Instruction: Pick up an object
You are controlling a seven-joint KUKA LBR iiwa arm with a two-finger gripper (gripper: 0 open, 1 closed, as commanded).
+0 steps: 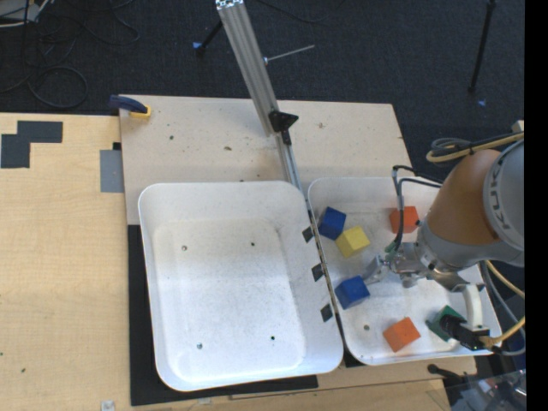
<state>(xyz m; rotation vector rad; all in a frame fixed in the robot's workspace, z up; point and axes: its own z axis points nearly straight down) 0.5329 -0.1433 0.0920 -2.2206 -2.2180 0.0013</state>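
In the right bin (370, 354) lie several small blocks. A blue cube (332, 223) and a yellow cube (352, 241) sit close together near the bin's left wall. A second blue cube (352, 291) lies lower down. One orange cube (402, 219) rests at the far side, partly behind the arm, and another orange cube (401, 334) sits near the front. A green piece (449, 322) lies at the front right. My gripper (387, 269) hangs low over the bin's middle, just right of the lower blue cube and below the yellow one.
The left bin (171, 204) stands beside the right one, with black clips along the shared wall. A slanted metal bar (253, 67) rises from behind the bins. Cables trail around the arm at the right.
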